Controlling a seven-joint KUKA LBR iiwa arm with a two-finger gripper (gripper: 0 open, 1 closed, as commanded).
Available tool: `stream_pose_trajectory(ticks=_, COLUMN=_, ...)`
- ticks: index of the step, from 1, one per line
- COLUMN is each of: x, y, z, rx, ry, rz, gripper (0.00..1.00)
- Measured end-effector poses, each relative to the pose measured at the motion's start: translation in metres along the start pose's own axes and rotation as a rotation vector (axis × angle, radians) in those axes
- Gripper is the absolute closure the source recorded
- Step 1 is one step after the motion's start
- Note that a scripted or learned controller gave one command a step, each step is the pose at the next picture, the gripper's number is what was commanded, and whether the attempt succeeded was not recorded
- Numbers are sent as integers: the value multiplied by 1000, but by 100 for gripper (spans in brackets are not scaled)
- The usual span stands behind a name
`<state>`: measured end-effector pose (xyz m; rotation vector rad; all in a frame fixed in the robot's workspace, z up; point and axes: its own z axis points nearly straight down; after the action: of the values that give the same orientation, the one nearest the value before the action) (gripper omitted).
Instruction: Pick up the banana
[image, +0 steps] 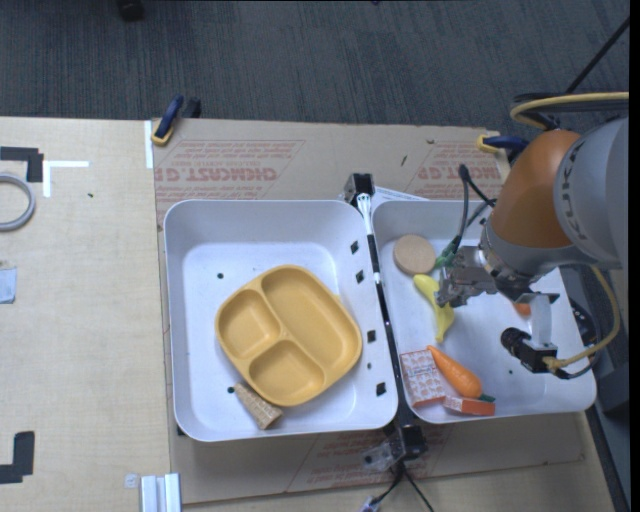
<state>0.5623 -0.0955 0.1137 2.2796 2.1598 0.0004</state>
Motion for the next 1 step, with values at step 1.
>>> stream_pose_trajectory(ticks=1, x=0, y=0, z=0, rx=1, ry=0, rz=-1, gripper=0)
